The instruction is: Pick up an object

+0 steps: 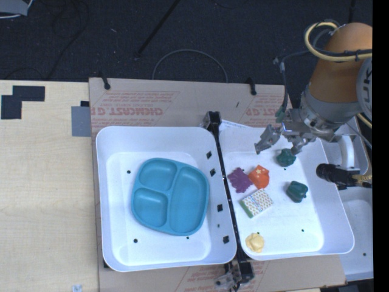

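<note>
Yellow obj (255, 243) nr front, gripper (281, 142) prob open over right bin (335, 236)

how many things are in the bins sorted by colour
Blue: 1, the blue divided plastic plate in the left bin
Green: 2, the dark green round toy and the dark green pepper-shaped toy
Purple: 1, the purple jagged toy
Orange: 1, the small orange block
Yellow: 1, the pale yellow lumpy toy
Patterned: 1, the green-and-white patterned flat box
Total: 7
</note>
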Tool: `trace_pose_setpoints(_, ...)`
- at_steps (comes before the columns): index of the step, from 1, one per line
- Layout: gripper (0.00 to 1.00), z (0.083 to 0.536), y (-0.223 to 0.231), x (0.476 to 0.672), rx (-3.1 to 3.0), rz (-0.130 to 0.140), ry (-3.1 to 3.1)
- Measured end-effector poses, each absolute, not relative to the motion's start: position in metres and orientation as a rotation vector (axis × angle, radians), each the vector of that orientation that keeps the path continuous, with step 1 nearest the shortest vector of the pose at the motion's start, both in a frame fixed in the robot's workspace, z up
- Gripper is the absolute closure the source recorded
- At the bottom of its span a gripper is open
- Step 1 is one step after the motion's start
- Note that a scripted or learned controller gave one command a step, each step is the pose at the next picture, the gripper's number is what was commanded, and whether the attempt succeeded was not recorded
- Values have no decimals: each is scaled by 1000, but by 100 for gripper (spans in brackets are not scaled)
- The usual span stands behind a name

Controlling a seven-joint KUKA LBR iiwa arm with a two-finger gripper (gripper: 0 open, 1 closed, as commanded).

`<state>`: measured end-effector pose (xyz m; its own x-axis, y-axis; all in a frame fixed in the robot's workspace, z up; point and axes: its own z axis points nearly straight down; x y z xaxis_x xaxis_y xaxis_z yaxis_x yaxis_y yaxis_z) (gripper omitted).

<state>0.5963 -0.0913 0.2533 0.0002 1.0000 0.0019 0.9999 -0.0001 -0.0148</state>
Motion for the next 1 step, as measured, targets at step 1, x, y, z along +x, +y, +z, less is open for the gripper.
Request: trace_pose_setpoints(1, 0, 260, -91, 598, -2218, 3, -2220)
